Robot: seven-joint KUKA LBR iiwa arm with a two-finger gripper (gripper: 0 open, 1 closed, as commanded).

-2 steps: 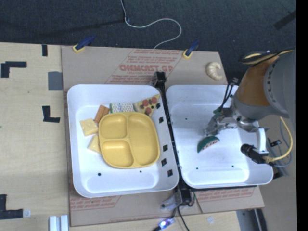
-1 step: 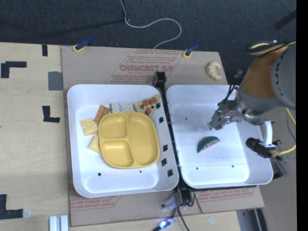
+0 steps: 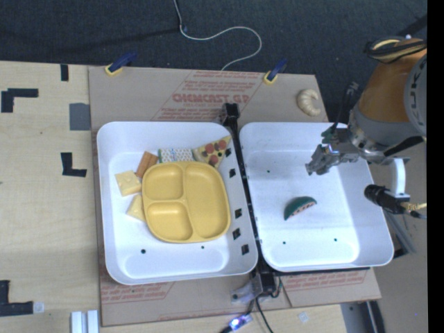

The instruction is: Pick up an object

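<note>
Camera view: a slanted look down on a bench [image 3: 41, 186] with two white bins side by side on a cardboard sheet [image 3: 208, 96].
Bench: pale wood surface with black tape marks at the left.
Cardboard: brown, printed in red, clipped at the far edge by two blue-and-yellow clamps [image 3: 121, 62].
Left bin [image 3: 114, 255]: holds the plate and the small food pieces around it.
Right bin [image 3: 374, 248]: holds the slice; the gripper hangs over its far right part.
Arm [image 3: 388, 96]: grey with an orange band, reaching in from the right.
Plate [image 3: 186, 201]: yellow, three compartments, in the middle of the left bin.
Gripper [image 3: 320, 161]: dark, above the right bin's floor; nothing shows between its fingers, and whether they are apart or together I cannot tell.
Slice [image 3: 300, 207]: watermelon-like toy, green rind and red flesh, on the right bin's floor, nearer the camera than the gripper and apart from it.
Crackers [image 3: 129, 183]: pale squares just left of the plate.
Pizza piece [image 3: 214, 150]: by the plate's far edge.
Shell [image 3: 310, 101]: beige lump on the cardboard beyond the right bin.
</note>
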